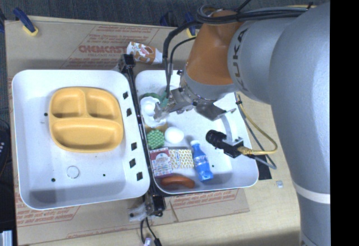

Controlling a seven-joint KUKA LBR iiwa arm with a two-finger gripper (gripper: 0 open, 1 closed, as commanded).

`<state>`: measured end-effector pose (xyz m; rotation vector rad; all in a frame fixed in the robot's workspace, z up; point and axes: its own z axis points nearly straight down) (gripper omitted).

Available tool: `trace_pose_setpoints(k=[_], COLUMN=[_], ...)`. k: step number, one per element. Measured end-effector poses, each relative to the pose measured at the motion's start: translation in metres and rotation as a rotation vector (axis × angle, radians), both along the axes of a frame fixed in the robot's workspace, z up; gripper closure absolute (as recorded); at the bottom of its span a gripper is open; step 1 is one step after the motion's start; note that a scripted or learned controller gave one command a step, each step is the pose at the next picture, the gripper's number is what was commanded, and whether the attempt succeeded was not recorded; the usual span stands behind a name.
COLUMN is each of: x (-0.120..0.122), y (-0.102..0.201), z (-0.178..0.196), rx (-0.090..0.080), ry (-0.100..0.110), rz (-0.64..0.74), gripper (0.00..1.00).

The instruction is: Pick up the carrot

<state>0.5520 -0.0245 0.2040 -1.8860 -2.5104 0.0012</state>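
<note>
I read the carrot (176, 182) as the long orange-red piece lying flat at the near end of the right bin (247, 175), close against the bin's front wall and just below two printed snack packets (171, 161); the colour is darker than I would expect, so this is a judgement. It looks like a moulded toy: light, stiff, smooth-skinned and rounded, so it may roll or slip. I would take it across the middle of its length, where it is thickest, coming in from above, since the wall leaves little room on the near side. The pincer (161, 110) sits at the far end of the same bin, well apart from the carrot, low beside a white cup-like item (147, 108) – I cannot tell how far open it is, and I see nothing held. Between the two lie a white ball (174, 135), a green knobbly piece (155, 138) and a small blue bottle (201, 164). The left bin (28, 144) holds a yellow divided plate (85, 119) – glossy plastic. Both bins rest on cardboard on the surface
</note>
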Motion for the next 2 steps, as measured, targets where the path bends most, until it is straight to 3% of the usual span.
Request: trace_pose_setpoints(k=[1, 2], x=[-0.025, -0.044], y=[0.061, 0.074], z=[-0.013, -0.013], rx=[-0.001, 0.0], ry=[0.003, 0.003], rz=[0.006, 0.3], gripper=[1.0, 1.0])
